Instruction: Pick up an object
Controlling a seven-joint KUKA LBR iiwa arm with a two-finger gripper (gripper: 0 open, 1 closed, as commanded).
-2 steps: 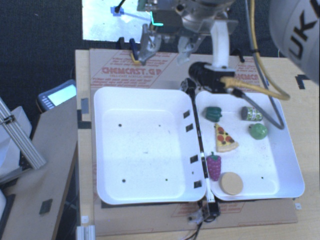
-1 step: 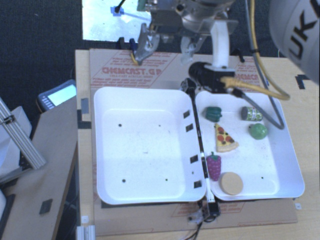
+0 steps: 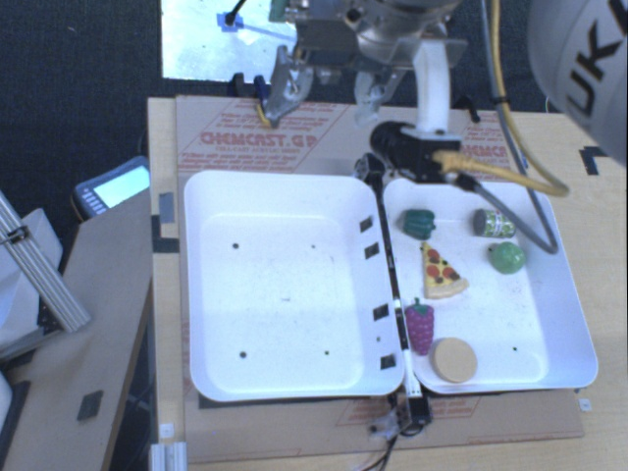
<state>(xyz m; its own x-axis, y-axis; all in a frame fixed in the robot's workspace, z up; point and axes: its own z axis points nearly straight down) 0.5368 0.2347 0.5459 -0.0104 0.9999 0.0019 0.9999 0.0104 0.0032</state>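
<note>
White right bin (image 3: pixel 559 346) holds the pizza slice (image 3: pixel 443 273) among other toys, well below the claw (image 3: pixel 329 91), whose fingers hang apart above the bins' far edge, gripping nothing.

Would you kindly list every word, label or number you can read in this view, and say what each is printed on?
"CHEMCAST GP": red print on the brown sheet behind the left bin.
"UK": large dark letters, cut off at the frame's edge, on the grey arm.
Can label in the right bin: too small to read.
</note>
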